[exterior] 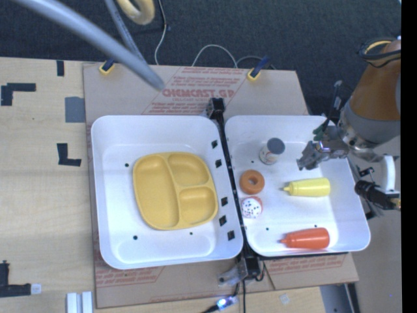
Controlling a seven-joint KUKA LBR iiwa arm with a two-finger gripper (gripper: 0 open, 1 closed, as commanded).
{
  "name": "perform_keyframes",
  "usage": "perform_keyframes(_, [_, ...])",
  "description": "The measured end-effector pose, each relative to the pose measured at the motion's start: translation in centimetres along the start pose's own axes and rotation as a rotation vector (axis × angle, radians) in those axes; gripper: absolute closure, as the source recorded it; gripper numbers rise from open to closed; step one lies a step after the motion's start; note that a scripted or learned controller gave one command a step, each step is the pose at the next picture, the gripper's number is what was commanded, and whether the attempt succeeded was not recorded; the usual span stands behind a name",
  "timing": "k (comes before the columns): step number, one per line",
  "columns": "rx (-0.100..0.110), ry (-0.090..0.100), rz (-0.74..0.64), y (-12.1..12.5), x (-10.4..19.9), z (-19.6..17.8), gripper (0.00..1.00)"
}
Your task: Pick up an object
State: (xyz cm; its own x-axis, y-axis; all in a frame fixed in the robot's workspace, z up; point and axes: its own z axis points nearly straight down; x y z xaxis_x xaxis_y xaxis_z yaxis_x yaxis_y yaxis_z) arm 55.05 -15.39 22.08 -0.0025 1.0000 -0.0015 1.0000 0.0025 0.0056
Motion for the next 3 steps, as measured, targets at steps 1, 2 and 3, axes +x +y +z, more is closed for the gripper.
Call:
perform_keyframes(1, [0.006, 0.002, 0.001, 0.0, 0.1, -0.3, 1.0])
perform_keyframes(2, [0.006, 0.003, -0.004, 0.0, 5.9, -0.5, 1.0])
perform_keyframes(3, [0.007, 0.004, -0.005, 0.1, 11.5, -0.8, 1.0])
